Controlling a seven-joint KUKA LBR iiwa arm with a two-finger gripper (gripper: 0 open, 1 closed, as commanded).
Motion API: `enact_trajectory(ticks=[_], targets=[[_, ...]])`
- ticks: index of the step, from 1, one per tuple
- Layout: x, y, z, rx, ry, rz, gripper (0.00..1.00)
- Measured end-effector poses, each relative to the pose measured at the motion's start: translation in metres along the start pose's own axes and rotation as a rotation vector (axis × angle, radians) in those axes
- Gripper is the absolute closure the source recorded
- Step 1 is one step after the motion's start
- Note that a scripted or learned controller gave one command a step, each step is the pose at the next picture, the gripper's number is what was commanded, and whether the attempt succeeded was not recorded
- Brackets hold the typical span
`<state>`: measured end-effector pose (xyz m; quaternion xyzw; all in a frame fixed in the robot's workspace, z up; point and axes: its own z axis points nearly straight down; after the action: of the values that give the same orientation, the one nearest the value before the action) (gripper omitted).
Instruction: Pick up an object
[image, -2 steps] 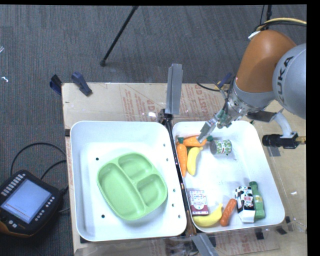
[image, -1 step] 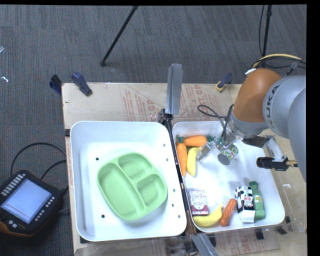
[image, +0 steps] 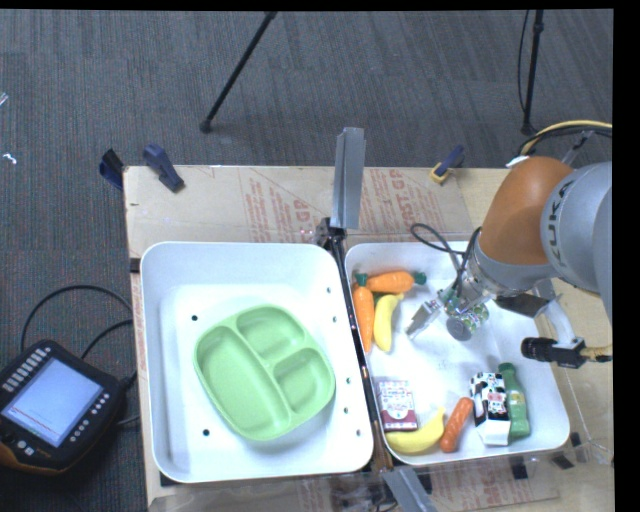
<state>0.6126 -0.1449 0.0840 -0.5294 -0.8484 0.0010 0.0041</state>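
My gripper (image: 445, 320) hangs low over the middle of the right bin (image: 555, 365), just right of a yellow banana (image: 385, 321). Its fingers (image: 425, 318) stand apart, with only white bin floor between them. Two orange carrots lie nearby, one crosswise (image: 392, 282) at the bin's back and one lengthwise (image: 364, 316) along the left wall. At the front of the bin lie a red card box (image: 397, 403), a second banana (image: 420, 436), a small orange carrot (image: 456, 424), a cow-patterned carton (image: 489, 404) and a green bottle (image: 516, 401).
The left bin (image: 165, 300) holds a green divided plate (image: 265, 372). A grey upright post (image: 348, 190) stands behind the gap between the bins. A control pendant (image: 52, 402) lies on the floor at left. Clamps (image: 163, 166) grip the bench's back edge.
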Motion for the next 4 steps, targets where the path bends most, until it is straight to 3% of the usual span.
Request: enact_trajectory(ticks=[1, 2, 3, 4], targets=[[-0.02, 0.024, -0.001, -0.002, -0.002, 0.05, 0.0], [-0.05, -0.055, -0.001, -0.002, 0.0, 0.052, 0.0], [-0.02, -0.111, 0.001, -0.002, 0.0, 0.069, 0.0], [-0.021, -0.112, -0.006, 0.001, 0.006, 0.078, 1.0]])
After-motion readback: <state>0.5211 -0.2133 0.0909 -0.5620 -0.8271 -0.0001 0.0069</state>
